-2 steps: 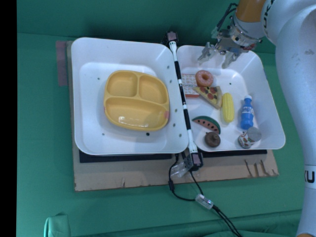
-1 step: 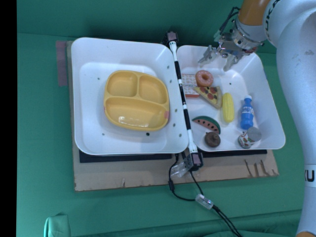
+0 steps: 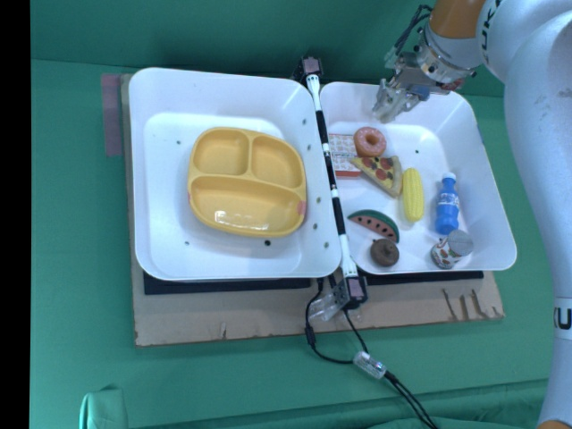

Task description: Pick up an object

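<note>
My gripper (image 3: 386,107) hangs above the far edge of the right bin (image 3: 478,155), with nothing between its fingers. Just in front of it and a little to the left lies a pink glazed donut (image 3: 369,140). Nearer the camera come a pizza slice (image 3: 379,172), a yellow corn cob (image 3: 412,194), a blue bottle (image 3: 446,204), a watermelon slice (image 3: 373,223), a chocolate donut (image 3: 384,252) and a small jar (image 3: 452,248). A red-and-white carton (image 3: 343,155) rests against the bin's left wall.
The left bin (image 3: 161,105) holds a yellow divided plate (image 3: 248,182). A black-and-white bar (image 3: 326,164) runs between the two bins, with cables (image 3: 357,351) trailing off the front of the bench. The arm comes down from the upper right.
</note>
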{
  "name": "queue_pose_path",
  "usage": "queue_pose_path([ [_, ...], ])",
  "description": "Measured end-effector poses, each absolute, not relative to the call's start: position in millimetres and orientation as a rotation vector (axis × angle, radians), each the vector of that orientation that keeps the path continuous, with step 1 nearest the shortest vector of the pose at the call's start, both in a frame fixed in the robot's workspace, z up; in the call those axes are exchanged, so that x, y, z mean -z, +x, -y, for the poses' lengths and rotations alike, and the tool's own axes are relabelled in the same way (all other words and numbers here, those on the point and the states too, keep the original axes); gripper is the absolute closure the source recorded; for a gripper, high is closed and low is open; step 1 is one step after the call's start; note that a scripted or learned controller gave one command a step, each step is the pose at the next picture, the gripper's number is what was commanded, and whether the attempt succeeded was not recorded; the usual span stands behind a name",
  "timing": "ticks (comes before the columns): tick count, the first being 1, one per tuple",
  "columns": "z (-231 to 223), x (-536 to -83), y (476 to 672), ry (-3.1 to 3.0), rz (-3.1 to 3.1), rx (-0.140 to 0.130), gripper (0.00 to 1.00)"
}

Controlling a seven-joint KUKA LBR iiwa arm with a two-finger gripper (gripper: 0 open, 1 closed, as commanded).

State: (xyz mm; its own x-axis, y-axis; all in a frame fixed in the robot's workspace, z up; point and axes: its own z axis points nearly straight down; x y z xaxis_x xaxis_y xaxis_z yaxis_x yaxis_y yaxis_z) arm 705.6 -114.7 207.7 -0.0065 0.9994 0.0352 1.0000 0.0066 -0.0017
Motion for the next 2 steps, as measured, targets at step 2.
queue_pose_path([
  [2,111,-196,703.3,-2.220,2.221,0.006,0.00],
])
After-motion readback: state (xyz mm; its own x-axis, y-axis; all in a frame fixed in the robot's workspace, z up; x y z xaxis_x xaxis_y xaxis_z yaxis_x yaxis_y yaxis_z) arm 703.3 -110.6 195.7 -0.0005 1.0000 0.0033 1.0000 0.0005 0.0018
